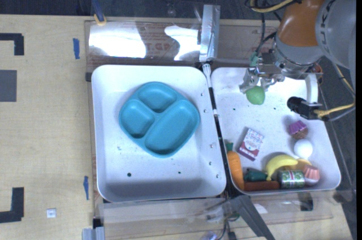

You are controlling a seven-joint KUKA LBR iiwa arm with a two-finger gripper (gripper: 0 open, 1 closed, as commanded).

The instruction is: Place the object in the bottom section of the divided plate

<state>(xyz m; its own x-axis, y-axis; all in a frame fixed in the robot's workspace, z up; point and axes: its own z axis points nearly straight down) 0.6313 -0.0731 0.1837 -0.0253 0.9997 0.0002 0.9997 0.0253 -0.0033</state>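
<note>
White plastic fills the bench: two bins side by side, the left bin [107, 171] and the right bin [331, 159]. In over the right bin's far end comes the arm [317, 12], grey with its orange band, yellow and black cables looping above it. Down in the left bin sits the blue plate [160, 118], three sections, nothing on it, its largest section on the near right. Over to the right bin's near corner, where the clutter packs together: a carrot [235, 168] along the left wall, a banana [281, 163], a green can [293, 178] just beside it, a small card packet [251, 142] a little further up. Along the right side, a white egg [304, 149] and a purple piece [298, 129] above it. Now the gripper [257, 83], hanging at the bin's far left, and a green ball [255, 95] right at its tips. The fingers seem to close on it, though the view is soft there. The ball is well apart from the plate.
</note>
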